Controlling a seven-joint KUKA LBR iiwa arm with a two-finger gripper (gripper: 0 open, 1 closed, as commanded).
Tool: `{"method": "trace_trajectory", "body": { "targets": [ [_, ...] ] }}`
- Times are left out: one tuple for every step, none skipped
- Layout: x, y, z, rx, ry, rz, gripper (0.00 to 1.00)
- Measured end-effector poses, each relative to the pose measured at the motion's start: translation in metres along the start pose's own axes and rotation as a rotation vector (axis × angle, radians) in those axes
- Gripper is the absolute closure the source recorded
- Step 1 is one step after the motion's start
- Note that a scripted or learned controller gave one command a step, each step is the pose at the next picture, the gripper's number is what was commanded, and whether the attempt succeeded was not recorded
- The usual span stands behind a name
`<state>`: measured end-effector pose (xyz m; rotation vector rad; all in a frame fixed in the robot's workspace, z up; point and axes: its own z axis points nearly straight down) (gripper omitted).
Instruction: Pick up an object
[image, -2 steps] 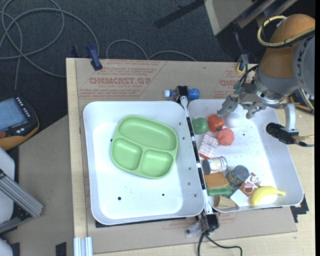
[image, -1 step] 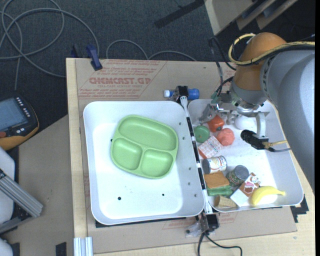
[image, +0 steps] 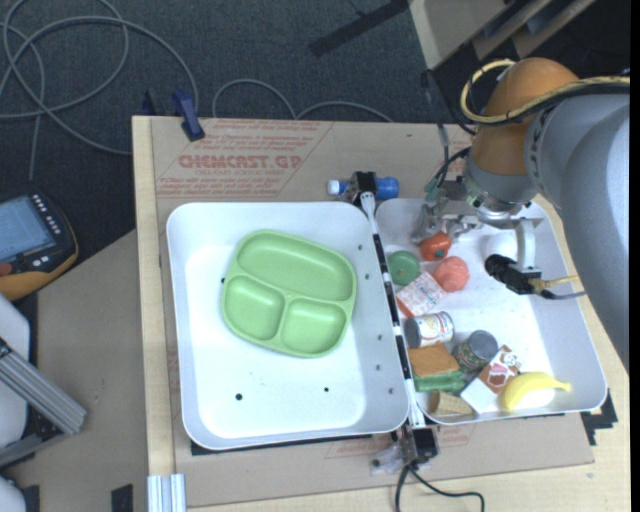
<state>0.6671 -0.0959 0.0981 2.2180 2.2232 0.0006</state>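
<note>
Here, gripper (image: 440, 222) low at far end of right bin (image: 570, 330), directly over small red-orange object (image: 435, 246); whether tool is apart or clamped, cannot tell. Orange ball (image: 452, 273) just near of it, green ball (image: 403, 266) to left by bin wall. Risk, as judgement: crowded cluster, so descent may nudge neighbours or pinch two pieces; round object may squirt free.

Probably a robotics lab: loose cables (image: 90, 60) trail over dark carpet beyond the tabletop's (image: 150, 330) far edge, a handheld control pendant (image: 30, 240) lies past its left edge, and two white bins (image: 200, 400) sit on printed cardboard (image: 240, 160).
</note>
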Motion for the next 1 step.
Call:
{"method": "trace_trajectory", "body": {
  "targets": [
    [0.0676, -0.0298, -0.0885, -0.003, 0.002, 0.000, 1.00]
  ]
}}
